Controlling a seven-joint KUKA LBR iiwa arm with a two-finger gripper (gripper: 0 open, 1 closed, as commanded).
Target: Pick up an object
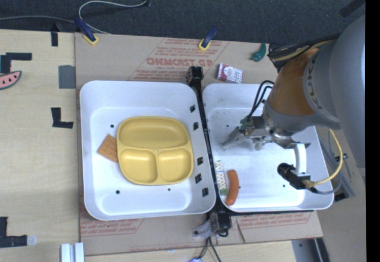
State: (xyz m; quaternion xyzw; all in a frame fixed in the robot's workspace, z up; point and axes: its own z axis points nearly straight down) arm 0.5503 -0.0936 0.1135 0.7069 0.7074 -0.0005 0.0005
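My end effector (233, 139) hangs low over the right bin (309, 198), near that bin's left half and a little toward its far side. Its tip points left, toward the divider between the two bins. From this angle I cannot tell how its tip is set, and I see nothing held there. Behind it my wrist rises to the right, with the orange band (291, 91) above it and the grey arm (347, 88) running off the right side of the scene. Black cables loop along the wrist, and a yellow cable (332, 174) curves down by the bin's right wall.

Near and slightly left of my end effector, well apart from it, a sausage (232, 187) lies by the right bin's near left corner, set roughly lengthwise from far to near. Just left of it a small packet (221, 179) lies along the bin's left wall.

In the left bin (95, 100) a yellow tray (155, 150) with three compartments sits about in the middle. A tan cracker (108, 148) pokes out from under its left edge.

Beyond the bins, on the cardboard (142, 56) that covers the table (35, 154), a small red and white packet (228, 73) lies just past the right bin's far left corner. Two yellow clamps (208, 41) grip the cardboard's far edge.
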